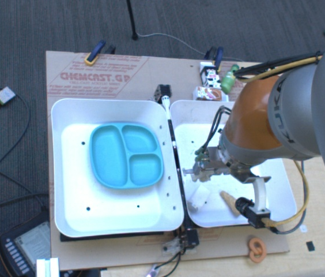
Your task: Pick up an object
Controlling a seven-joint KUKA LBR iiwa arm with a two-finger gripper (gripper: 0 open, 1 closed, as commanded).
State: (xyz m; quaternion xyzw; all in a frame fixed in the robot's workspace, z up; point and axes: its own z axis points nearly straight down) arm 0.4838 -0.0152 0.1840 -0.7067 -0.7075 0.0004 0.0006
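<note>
My gripper (pixel 201 171) hangs low over the left part of the right bin (pixel 278 172), under the grey arm with its orange band (pixel 254 117). Just below it in the view a small white object (pixel 199 198) lies on the bin floor. To that object's right lies a short tan stick-like piece (pixel 229 201). I see nothing held in the gripper. The arm's bulk hides much of the right bin's floor.
A light blue divided plate (pixel 127 155) lies in the left bin (pixel 70 212). The ridge between the two bins (pixel 175 160) runs just left of the gripper. Small items, a green one (pixel 227 81) among them, sit on the board behind the right bin. An orange ring (pixel 257 249) lies in front.
</note>
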